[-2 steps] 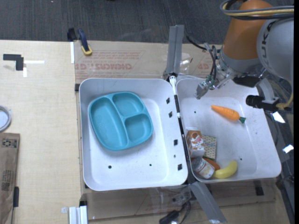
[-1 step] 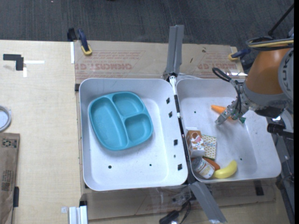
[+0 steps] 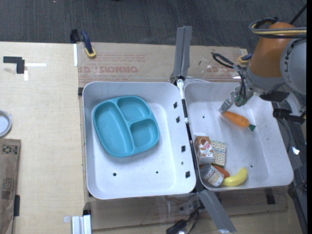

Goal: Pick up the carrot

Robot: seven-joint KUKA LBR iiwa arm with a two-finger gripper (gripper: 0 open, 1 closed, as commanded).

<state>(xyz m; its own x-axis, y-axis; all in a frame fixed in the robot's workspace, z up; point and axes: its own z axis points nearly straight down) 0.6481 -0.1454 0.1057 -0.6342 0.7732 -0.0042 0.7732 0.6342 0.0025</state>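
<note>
Camera view: smooth tapered orange carrot, glossy white bin.

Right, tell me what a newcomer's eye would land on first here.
First, the big blue three-compartment plastic plate lying alone in the left white bin. Next, the grey arm's gripper hanging in the right white bin just by the orange carrot, with a yellow banana near the front wall.

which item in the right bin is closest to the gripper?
The carrot, orange with a green end, lying just below the gripper. The banana and small carton sit farther down the bin.
</note>
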